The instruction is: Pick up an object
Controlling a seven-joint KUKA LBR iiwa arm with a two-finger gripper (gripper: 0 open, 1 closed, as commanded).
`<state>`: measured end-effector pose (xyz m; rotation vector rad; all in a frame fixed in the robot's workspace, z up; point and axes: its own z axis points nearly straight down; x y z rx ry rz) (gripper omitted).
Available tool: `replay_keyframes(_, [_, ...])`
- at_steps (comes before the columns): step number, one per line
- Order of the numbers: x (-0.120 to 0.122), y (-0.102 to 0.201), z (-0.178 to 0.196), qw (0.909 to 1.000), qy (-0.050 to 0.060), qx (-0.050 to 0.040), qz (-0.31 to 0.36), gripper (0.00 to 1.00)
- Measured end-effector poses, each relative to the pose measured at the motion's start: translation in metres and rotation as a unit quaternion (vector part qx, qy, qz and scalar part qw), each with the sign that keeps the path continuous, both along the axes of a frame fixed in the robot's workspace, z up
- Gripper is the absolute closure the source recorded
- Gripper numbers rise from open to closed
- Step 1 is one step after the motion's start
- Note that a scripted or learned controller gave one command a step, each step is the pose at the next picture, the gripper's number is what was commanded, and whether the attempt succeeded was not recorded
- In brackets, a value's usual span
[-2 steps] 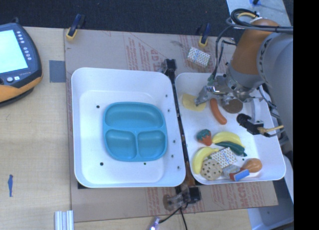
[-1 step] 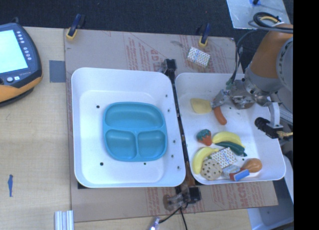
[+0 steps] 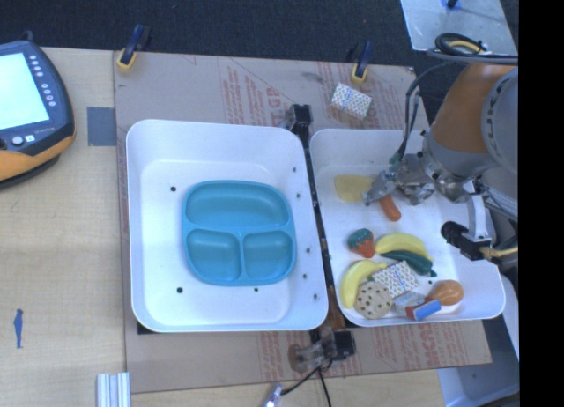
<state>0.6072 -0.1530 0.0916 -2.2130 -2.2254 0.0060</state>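
pendant: teach pendant [image 3: 26, 106] sitting at far left edge of bench, screen lit, partly cropped.
tape: grey tape patch [image 3: 101, 125] lying just left of the left bin.
left bin: white bin [image 3: 154, 220] holding a blue divided plate [image 3: 238, 231], three compartments, roughly centred, lying flat.
clamps: blue-and-yellow clips [image 3: 130, 48] pinning the cardboard sheet at top edge, another one [image 3: 359, 60] further right.
loose item: small patterned block [image 3: 351, 100] lying outside the bins, on the cardboard just above the right bin.
right bin: white bin [image 3: 328, 220] holding the toy food, most of it crowding the lower half.
yellow piece: flat yellow slice [image 3: 351, 188] lying in upper left of right bin, just left of the gripper.
carrot: orange carrot-like piece [image 3: 389, 210] lying directly beneath the gripper tips, touching or nearly so; can't tell which.
gripper: gripper [image 3: 388, 187] hanging low in upper part of right bin, pointing left; can't tell whether the claw is spread or pinched, nothing visibly between the tips.
pile: strawberry-like red/green piece [image 3: 359, 240], banana [image 3: 399, 243], dark green item [image 3: 414, 262], second banana [image 3: 352, 280], round cookie [image 3: 373, 300], checkered block [image 3: 397, 278], all touching or overlapping.
corner: orange fruit [image 3: 447, 292] and red/blue piece [image 3: 425, 310] sitting at lower right of right bin.
arm: grey arm with orange band [image 3: 467, 119] reaching in from right, above the bin.
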Motion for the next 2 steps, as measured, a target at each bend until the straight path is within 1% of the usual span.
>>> replay_keyframes(1, [0.000, -0.001, 0.010, 1.0000, 0.001, 0.0000, 0.001, 1.00])
replay_keyframes(2, [-0.019, 0.069, 0.101, 1.0000, -0.001, 0.0008, 0.000, 1.00])
